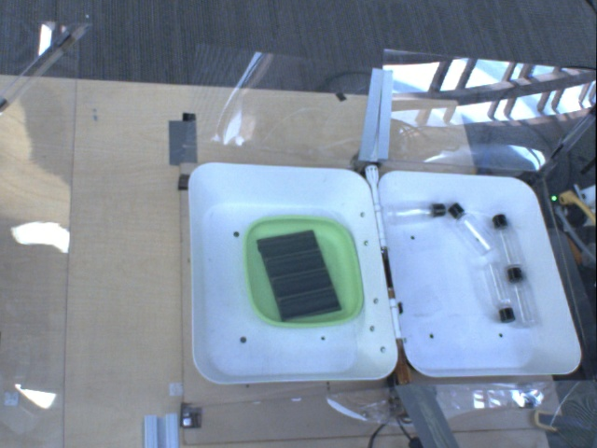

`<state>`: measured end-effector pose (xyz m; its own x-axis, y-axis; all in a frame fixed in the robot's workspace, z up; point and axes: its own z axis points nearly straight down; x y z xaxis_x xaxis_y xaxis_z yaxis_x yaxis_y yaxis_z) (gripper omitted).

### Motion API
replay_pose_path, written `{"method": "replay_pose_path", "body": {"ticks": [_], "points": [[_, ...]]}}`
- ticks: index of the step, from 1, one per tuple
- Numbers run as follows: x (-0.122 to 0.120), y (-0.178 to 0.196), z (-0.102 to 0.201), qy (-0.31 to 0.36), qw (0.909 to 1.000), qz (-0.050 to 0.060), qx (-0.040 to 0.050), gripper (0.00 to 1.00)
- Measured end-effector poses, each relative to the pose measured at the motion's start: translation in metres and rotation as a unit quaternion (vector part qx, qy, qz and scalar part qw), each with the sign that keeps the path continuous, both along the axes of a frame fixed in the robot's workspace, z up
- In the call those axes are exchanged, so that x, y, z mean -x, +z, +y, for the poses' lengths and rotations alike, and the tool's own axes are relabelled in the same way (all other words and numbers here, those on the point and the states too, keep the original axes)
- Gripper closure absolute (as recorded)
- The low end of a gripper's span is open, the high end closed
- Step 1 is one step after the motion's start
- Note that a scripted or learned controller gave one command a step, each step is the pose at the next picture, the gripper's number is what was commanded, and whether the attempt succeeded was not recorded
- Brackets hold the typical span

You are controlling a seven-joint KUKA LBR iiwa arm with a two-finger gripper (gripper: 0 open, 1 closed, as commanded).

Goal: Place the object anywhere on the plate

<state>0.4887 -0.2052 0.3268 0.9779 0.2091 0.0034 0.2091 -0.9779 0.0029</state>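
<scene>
A square lime-green plate (255, 278) with rounded corners lies in the middle of the left white bin (216, 343). On the plate rests a dark grey, ribbed rectangular block (298, 275), lying flat and turned slightly anticlockwise. All of the block lies within the plate's rim, and nothing touches it.
The right white bin (438, 339) holds clear plastic tubes with black caps: one (510, 273) along its right side, another (464, 224) near the top. A metal bracket (377, 119) stands behind the seam between the bins. The wooden bench (93, 250) stretches left.
</scene>
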Motion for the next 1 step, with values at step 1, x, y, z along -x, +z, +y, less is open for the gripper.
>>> {"method": "replay_pose_path", "body": {"ticks": [1], "points": [[0.0004, -0.0551, 0.0000, -0.002, 1.0000, 0.001, -0.0010, 0.00]]}}
